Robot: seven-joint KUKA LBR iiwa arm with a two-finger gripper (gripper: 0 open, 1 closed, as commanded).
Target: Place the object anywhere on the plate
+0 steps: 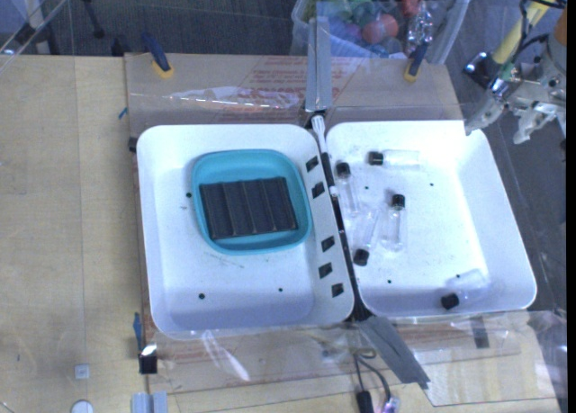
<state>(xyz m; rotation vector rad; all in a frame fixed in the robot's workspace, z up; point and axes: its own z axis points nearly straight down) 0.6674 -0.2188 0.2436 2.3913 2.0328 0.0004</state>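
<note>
in the left white bin (162,222) sits the square teal plastic plate (209,173), a dark ribbed slab (247,207) lying on it. in the right white bin (504,222), small clear plastic vials with black caps (394,218) lie scattered on their sides; they look light, stiff and slippery, likely to roll, so take one across its body near the cap. the pale gripper (517,110) hangs past that bin's far right corner, and i cannot tell how its jaws stand.

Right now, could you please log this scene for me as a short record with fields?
left bin: holds a teal plate
plate contents: dark ribbed rectangular block
right bin: several small clear vials with black caps, lying scattered, e.g.
tool: beyond the right bin's far right corner, finger state unclear
</note>
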